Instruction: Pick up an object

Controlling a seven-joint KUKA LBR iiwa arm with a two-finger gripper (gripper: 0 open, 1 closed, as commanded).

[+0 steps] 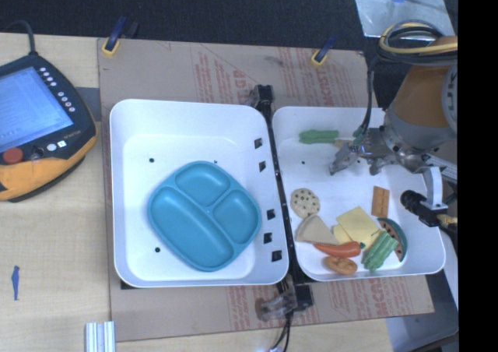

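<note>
- The left bin [132, 187] is occupied by a blue divided plate [204, 214].
- The right bin [311, 265] is entered from the right by the arm [424, 101].
- The gripper [359, 157] is seen low over the bin's upper part, just below a green bean-like piece [319, 137]; nothing is seen between its fingers, and whether they are spread cannot be told.
- Toy foods are clustered near the front edge: yellow cheese [358, 223], a watermelon slice [394, 237], a cookie [305, 202], a cracker [380, 201].
</note>
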